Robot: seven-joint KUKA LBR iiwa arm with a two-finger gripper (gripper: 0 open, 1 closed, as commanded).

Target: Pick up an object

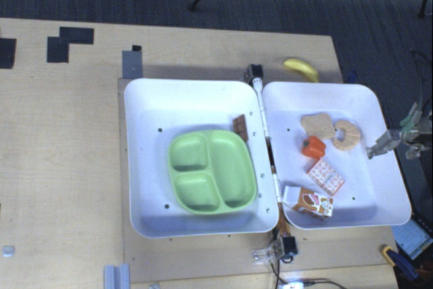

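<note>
The right bin holds several small items: a tan bread slice, a pale ring-shaped bagel, an orange-red pepper, a red-and-white checked packet and a small printed carton. My gripper hovers over that bin's right rim, to the right of the bagel and apart from it. Nothing shows in its grasp.
The left bin contains a green divided plate and a small brown piece by the dividing wall. A yellow banana lies on the bench behind the right bin. Cables and a clip sit at the bins' front edge.
</note>
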